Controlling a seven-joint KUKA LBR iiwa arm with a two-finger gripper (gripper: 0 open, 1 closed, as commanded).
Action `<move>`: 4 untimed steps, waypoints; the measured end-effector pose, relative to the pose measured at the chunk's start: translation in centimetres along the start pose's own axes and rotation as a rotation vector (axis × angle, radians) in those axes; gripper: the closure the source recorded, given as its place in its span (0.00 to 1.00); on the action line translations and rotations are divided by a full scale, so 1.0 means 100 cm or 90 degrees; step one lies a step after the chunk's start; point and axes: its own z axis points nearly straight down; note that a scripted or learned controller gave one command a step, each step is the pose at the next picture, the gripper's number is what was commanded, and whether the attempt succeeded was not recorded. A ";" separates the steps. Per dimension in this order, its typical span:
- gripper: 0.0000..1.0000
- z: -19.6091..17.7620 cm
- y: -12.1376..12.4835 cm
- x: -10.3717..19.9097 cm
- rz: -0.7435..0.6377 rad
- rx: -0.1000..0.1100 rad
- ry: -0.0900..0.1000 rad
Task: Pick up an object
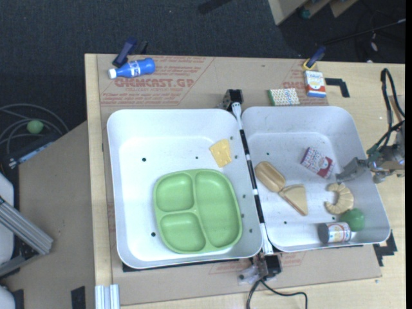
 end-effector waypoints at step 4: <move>1.00 0.092 0.134 0.048 -0.001 -0.002 -0.001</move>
